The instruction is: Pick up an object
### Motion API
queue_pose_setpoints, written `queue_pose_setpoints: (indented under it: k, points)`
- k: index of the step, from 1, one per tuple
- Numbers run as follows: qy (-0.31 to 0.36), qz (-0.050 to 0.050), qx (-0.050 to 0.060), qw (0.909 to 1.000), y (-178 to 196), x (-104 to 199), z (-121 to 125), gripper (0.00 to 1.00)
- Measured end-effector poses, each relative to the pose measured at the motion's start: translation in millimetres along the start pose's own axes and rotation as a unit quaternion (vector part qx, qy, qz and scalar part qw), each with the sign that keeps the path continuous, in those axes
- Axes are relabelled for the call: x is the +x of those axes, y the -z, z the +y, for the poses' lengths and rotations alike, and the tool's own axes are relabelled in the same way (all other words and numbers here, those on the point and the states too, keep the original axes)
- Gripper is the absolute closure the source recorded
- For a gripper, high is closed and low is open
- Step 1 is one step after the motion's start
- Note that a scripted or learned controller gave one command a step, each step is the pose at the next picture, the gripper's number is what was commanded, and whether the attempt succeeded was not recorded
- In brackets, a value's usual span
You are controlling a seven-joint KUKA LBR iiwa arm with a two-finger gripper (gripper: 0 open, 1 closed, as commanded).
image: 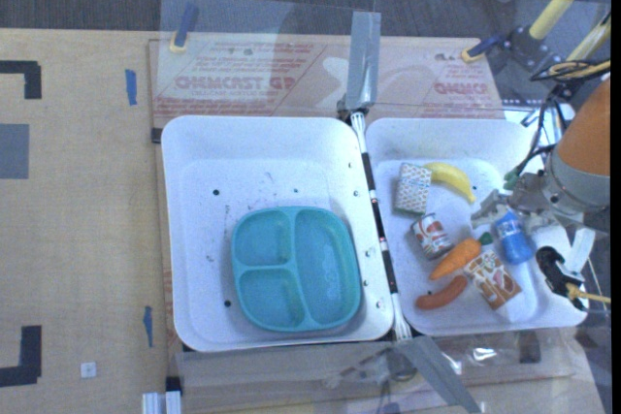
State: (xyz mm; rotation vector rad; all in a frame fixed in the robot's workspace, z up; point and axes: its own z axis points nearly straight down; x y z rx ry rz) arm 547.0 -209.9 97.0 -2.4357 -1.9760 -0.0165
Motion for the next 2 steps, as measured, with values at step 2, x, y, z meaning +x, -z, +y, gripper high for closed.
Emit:
queue_pose_setpoints:
  k: [2]
  points:
    - [-0.035, -0.006, 0.001, 0.9994, 112, 62, 1, 1.00]
